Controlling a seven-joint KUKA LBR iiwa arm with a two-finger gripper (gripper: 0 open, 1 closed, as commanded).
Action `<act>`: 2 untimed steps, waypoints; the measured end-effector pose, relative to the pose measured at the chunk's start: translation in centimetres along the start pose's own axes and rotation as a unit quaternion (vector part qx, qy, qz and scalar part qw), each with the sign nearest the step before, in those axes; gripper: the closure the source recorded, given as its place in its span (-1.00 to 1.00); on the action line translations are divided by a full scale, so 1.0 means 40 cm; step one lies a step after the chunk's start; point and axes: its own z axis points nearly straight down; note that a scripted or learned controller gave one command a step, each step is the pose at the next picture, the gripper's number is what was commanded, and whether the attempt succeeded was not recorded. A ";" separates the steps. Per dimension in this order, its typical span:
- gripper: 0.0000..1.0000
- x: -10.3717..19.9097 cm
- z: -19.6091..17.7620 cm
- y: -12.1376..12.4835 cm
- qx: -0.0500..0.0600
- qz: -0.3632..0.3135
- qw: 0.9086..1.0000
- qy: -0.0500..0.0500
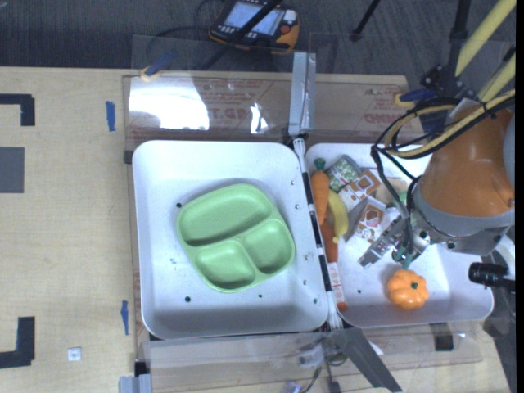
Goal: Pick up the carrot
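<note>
A pale wooden tabletop [65, 219] carried two white bins side by side. From my remote station, I could not tell how the gripper [391, 248] was set; it hung over the right bin [458, 301], holding nothing I could see. The carrot [322, 203] lay to its left, well apart, against the dividing wall, long axis running along that wall. A banana [337, 214] lay just beside the carrot, and flat packets [360, 188] sat between, likely crowding any approach. A small pumpkin [407, 289] sat near the gripper. The left bin [155, 178] held a green tray [236, 236].
</note>
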 end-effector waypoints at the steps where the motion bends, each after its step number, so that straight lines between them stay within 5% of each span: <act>1: -1.00 0.000 0.000 0.000 0.000 0.000 1.000 0.000; 2: -1.00 -0.142 0.075 -0.128 0.000 -0.256 0.967 0.001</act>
